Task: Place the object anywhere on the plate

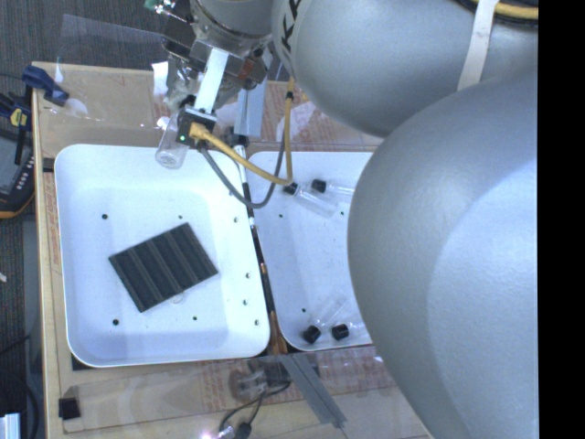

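Note:
A dark ribbed rectangular plate [164,265] lies flat in the left white bin [69,245], turned at a slant near the bin's middle. My gripper [183,128] hangs over the back edge of that bin, left of the gap between the bins. A small clear vial [170,152] hangs from its tip, held roughly upright between the fingers above the bin's rim. The vial is well behind the plate, with bare bin floor between them. The big grey arm hides most of the right side.
The right bin [302,273] holds a clear black-capped vial [320,195] near its back and two small black caps [324,333] at its front. A yellow cable [228,154] droops from the wrist over the gap between the bins. A blue clamp [46,85] sits at the bench's back left.

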Motion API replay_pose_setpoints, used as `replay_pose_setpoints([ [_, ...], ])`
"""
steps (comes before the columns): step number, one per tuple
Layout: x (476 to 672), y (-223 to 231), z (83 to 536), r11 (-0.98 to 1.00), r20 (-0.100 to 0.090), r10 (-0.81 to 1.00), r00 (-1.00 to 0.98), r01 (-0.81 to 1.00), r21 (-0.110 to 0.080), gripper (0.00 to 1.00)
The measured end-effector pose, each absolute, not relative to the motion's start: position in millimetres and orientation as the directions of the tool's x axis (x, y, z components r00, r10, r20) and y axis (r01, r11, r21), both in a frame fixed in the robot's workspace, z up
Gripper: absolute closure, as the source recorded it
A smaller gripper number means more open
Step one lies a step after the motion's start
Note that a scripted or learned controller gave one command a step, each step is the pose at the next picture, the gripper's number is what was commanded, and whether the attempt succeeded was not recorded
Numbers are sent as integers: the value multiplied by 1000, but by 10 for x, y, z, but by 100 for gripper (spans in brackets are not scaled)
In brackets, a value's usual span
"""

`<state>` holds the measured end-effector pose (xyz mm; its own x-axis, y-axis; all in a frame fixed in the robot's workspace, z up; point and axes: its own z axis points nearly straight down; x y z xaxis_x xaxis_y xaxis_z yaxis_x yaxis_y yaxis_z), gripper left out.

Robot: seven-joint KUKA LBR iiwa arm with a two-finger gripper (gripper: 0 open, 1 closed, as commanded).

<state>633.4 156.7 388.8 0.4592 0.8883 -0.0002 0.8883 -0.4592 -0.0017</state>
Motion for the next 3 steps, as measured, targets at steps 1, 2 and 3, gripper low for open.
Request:
replay_pose_setpoints([
  [1,6542,463,4066,-593,-2,805,593,805,-2,100],
  [2,6551,1512,3665,-623,-6,782,623,782,-6,100],
  [3,5833,952,1890,-815,-9,580,815,580,-3,100],
])
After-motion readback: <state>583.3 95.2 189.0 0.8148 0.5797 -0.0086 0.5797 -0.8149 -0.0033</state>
